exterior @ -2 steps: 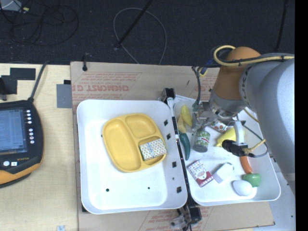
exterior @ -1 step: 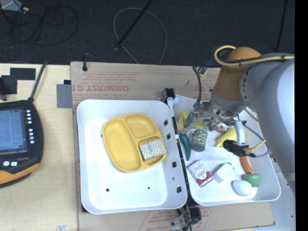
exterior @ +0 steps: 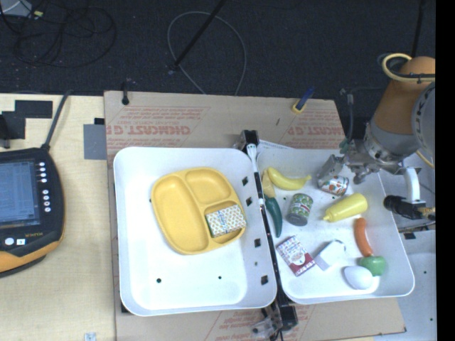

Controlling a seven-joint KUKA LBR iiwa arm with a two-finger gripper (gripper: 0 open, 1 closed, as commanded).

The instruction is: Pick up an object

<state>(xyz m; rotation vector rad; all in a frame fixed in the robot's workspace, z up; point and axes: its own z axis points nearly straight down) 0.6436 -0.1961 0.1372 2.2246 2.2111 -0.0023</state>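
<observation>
Bins stood side by side on a sheet of cardboard [exterior: 213, 116], the left bin [exterior: 142, 261] carrying a yellow divided tray [exterior: 178, 208] with a small patterned packet [exterior: 226, 220] lying in its lower right compartment. The right bin [exterior: 398, 275] held the clutter: a banana [exterior: 286, 180] near its upper left corner, a dark green pepper [exterior: 274, 215] along its left wall, a small green-labelled can [exterior: 300, 208] just right of the pepper, and a yellow mustard bottle [exterior: 346, 207] lying tilted beside the can. Below these lay a red and white carton [exterior: 296, 255], a white block [exterior: 329, 254], an orange carrot-like piece [exterior: 363, 236], a green item [exterior: 375, 265] and a white egg-shaped object [exterior: 359, 277].

The arm [exterior: 398, 112] reached in from the right, and its gripper [exterior: 340, 176] hung low over the upper part of the right bin. A small silvery can with red markings [exterior: 334, 185] sat right at the gripper's tip, between the banana and the mustard bottle. Whether the tool was spread or closed, or had any grasp on that can, could not be told from the slanted view. A handheld control pendant [exterior: 25, 201] rested on the bench at the far left.
</observation>
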